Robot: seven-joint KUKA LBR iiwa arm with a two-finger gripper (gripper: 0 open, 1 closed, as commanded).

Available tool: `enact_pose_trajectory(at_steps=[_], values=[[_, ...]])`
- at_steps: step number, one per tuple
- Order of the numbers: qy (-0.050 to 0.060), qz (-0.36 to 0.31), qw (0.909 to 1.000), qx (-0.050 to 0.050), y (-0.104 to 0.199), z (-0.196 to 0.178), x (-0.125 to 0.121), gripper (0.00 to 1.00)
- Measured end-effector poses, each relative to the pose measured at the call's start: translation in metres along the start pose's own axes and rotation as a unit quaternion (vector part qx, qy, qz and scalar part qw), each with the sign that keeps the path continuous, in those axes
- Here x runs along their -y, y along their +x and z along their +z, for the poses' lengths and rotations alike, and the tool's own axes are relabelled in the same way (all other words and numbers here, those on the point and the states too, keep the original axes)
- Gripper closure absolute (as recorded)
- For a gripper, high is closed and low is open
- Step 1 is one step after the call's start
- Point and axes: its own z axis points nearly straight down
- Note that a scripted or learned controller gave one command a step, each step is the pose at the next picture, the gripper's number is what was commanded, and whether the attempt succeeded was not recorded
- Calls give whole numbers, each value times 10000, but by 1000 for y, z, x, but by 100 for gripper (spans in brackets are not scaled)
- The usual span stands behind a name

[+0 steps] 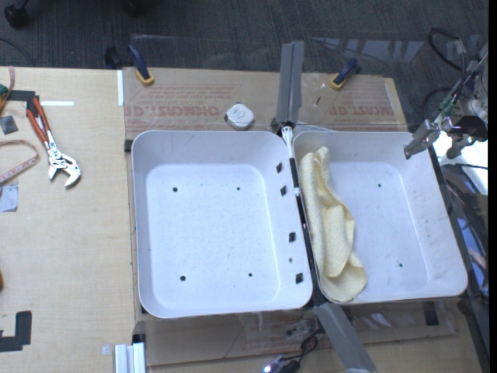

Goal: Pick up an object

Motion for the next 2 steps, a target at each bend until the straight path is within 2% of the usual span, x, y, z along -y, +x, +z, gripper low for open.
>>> enact_pose_trajectory(at_steps=[1, 2], values=[[-1, -1224, 9925, -1, 72, 121, -29, 0], [-2, -1721, 9851, -3, 91, 159, 19, 0]])
